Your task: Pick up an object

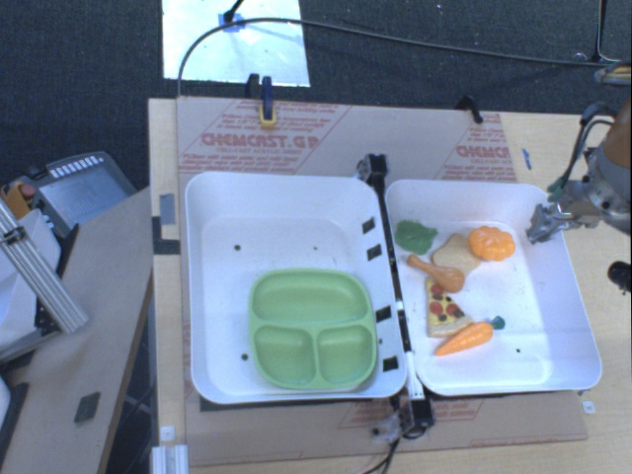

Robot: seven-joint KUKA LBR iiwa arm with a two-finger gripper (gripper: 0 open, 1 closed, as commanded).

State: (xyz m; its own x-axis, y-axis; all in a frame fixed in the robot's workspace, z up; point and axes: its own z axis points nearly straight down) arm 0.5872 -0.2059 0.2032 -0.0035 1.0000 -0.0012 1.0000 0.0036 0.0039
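We see two white bins on a cardboard-covered bench.
The gripper hangs at the right bin's far rim; we cannot tell its state.

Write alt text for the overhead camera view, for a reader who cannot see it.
The gripper hovers at the right bin's far right edge. That bin holds toy food: a green leaf, bread slice, orange fruit, drumstick, pizza slice and carrot. The left bin holds a green divided plate.
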